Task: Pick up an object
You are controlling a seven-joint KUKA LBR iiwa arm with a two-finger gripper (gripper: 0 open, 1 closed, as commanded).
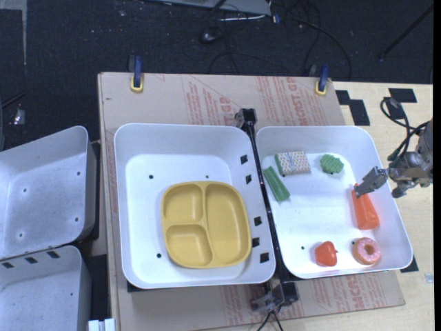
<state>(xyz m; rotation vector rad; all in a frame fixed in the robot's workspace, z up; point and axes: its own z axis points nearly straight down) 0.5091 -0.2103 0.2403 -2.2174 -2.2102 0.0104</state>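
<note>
We judge task barely begun: nothing lifted. Gripper (pixel 381 183) at right bin (pixel 313 135) right edge, jaws spread, holding nothing, just above orange block (pixel 365 211), which lies on bin floor. Grasp, lift remain.

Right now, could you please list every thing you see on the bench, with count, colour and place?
bins: 2, white, side by side on the bench
tray: 1, yellow, three compartments, left bin
block: 1, speckled, right bin, far side
green stick: 1, green, right bin, beside the divider
green lump: 1, green, right bin, far side
orange piece: 1, orange, right bin, right side
red piece: 1, red, right bin, near side
doughnut: 1, pink, right bin, near corner
clamps: 2, yellow, far edge of the board
gripper: 1, grey, over the right bin's right rim
</note>
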